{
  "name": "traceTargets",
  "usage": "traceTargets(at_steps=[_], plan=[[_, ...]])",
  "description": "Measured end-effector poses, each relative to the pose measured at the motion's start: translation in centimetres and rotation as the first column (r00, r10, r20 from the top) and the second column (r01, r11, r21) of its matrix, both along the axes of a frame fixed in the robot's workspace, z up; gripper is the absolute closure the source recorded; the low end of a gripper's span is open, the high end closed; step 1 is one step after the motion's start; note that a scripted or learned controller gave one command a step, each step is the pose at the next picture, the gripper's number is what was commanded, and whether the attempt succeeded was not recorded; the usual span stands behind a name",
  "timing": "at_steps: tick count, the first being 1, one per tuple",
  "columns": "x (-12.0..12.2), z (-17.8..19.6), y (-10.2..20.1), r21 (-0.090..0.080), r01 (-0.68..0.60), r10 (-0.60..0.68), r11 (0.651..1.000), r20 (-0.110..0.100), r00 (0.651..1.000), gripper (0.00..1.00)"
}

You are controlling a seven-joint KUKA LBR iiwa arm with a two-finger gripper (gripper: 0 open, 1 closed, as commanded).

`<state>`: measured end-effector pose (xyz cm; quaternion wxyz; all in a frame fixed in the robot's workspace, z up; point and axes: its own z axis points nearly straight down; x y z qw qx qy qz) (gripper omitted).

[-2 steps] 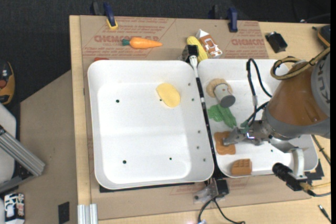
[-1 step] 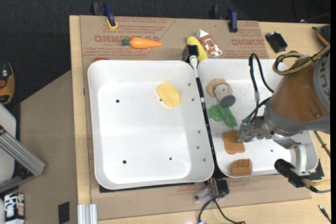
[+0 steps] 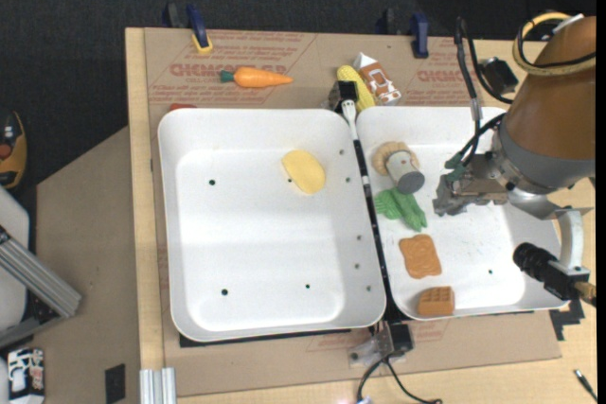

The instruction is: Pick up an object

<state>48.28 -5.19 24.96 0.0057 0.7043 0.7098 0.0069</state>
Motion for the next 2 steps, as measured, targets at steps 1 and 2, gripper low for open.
traceTargets(at_steps=[1, 2], plan=[[0.2, -6.9, -2.6, -0.001, 0.011, -0.011, 1.000, -0.025, 1.000, 1.00], [3.0, 27.4, 0.8, -0.003, 0.005, -0.005, 1.000, 0.002, 1.000, 1.00]])
